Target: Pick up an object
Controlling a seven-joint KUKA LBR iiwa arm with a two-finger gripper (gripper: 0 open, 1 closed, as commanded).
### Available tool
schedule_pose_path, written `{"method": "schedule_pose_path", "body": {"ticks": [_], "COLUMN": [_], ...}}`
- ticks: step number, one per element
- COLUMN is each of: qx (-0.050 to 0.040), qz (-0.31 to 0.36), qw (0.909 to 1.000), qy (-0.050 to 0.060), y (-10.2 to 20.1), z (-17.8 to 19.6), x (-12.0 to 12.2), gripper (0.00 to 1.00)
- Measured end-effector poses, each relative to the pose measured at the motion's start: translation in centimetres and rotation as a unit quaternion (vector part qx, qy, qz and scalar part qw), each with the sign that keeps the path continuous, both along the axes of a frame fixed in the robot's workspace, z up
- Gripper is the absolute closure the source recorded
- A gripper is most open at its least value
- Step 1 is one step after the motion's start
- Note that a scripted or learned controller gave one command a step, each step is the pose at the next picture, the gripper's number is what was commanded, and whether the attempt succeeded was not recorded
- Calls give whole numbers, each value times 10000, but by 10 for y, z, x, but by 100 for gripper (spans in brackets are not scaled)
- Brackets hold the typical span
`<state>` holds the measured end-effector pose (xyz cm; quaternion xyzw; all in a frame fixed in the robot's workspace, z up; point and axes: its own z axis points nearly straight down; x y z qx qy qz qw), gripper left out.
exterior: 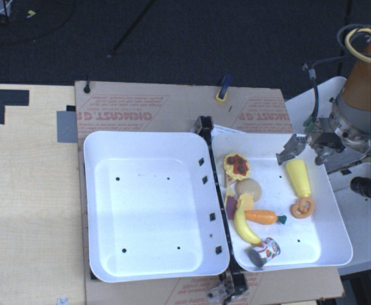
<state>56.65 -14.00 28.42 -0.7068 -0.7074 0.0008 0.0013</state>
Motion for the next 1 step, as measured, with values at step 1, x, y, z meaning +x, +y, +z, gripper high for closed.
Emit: {"method": "schedule_pose_path", "body": {"ticks": [1], "qx": [3], "qz": [4], "qw": [10000], "qy": [7], "y": [-1], "z": [10], "x": [0], "gripper": [100]}}
